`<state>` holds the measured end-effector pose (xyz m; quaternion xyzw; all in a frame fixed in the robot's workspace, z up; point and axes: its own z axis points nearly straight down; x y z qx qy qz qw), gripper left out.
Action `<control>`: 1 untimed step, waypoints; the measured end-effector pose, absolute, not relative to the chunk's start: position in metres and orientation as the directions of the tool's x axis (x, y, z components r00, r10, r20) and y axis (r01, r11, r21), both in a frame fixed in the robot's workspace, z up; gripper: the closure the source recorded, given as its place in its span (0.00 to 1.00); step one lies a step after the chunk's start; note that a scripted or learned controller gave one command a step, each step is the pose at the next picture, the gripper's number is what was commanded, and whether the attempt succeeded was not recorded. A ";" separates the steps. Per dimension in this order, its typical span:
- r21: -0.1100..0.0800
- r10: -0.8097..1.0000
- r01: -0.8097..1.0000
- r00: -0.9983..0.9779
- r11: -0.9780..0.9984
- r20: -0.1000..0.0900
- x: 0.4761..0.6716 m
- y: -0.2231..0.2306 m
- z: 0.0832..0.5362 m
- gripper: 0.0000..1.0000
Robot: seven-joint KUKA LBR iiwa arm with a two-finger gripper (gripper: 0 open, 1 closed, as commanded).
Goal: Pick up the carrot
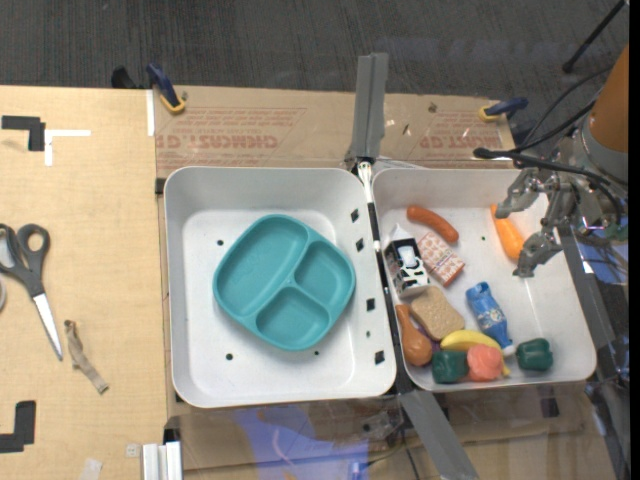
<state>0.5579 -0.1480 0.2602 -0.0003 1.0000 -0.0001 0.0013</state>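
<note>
The arm is cut off at the right edge, with just its orange band seen at the corner. The pincer (525, 230) is seen with its fingers spread, nothing pinched between them. The carrot (509, 236) is partly hidden behind the lower finger (533, 253), so its tip is hard to make out. It is set between the spread fingers, against the far right wall of the right bin (575, 298), its long axis running from upper left to lower right.
</note>
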 end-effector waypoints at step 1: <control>-0.001 0.031 0.031 -1.000 1.000 -0.004 0.612 -0.199 0.226 0.00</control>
